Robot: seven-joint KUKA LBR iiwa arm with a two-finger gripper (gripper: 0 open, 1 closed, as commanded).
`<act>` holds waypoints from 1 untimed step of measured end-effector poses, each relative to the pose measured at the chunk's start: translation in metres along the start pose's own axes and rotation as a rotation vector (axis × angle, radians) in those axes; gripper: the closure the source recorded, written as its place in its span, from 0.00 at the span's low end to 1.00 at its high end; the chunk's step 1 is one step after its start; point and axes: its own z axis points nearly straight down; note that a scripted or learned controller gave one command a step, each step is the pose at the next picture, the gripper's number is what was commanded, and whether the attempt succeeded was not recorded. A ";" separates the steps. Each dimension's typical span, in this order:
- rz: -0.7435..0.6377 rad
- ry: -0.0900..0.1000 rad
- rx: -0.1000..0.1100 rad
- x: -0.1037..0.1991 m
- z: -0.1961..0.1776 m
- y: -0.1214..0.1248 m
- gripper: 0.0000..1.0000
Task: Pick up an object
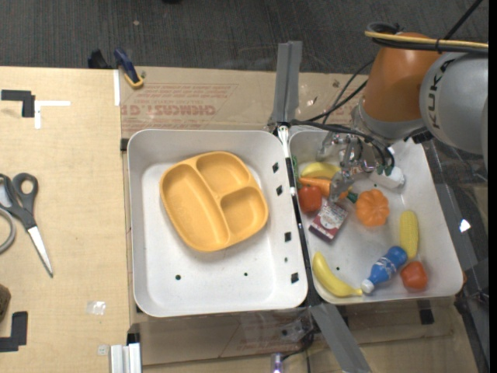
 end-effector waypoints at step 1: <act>0.071 0.001 0.000 0.033 0.000 0.000 0.00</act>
